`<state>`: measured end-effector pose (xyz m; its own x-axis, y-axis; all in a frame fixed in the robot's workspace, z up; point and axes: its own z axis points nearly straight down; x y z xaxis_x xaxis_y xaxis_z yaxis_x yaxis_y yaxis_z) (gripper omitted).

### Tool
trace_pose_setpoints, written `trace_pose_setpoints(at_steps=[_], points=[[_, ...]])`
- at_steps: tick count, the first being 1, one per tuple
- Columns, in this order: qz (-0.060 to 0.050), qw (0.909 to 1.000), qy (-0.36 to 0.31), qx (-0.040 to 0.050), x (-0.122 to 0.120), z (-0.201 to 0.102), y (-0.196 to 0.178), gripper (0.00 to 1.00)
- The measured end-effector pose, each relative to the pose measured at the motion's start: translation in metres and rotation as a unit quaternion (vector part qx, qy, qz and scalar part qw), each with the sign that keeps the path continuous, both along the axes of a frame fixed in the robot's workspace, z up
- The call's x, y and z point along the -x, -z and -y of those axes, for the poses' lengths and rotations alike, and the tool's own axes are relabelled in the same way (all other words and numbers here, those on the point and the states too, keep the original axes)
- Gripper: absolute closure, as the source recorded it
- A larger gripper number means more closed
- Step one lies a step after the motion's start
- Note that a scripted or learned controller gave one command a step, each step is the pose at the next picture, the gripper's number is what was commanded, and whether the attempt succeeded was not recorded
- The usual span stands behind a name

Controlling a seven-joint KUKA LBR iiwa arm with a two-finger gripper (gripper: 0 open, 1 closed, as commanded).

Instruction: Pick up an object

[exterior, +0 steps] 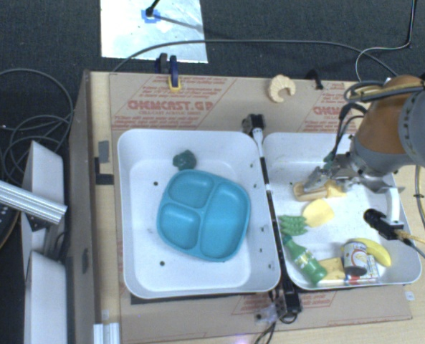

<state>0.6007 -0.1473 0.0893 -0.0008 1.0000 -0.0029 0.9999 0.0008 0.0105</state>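
Note:
My gripper is low in the right bin, near its left middle. It sits right over a flat tan-yellow piece whose ends stick out on both sides. Just below lies a yellow lemon-like object. Further toward the front are a green leafy toy, a green bottle, a small can, a banana and a thin yellow slab. Nothing is visibly lifted.
The left bin holds a blue divided plate and a small dark green object. A tan pastry-shaped toy lies on the bench behind the bins. The arm's grey and orange wrist hangs over the right bin's far right.

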Motion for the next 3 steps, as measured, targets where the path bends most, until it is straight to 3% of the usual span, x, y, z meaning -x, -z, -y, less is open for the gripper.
trace_pose_setpoints(at_steps=[1, 2, 3], points=[[0.006, 1.0000, -0.001, 0.0035, -0.003, 0.002, -0.014, 1.00], [-0.004, 1.0000, 0.000, -0.0007, 0.023, 0.026, -0.049, 1.00], [-0.001, 1.0000, -0.002, -0.0013, -0.066, -0.015, -0.116, 1.00]])
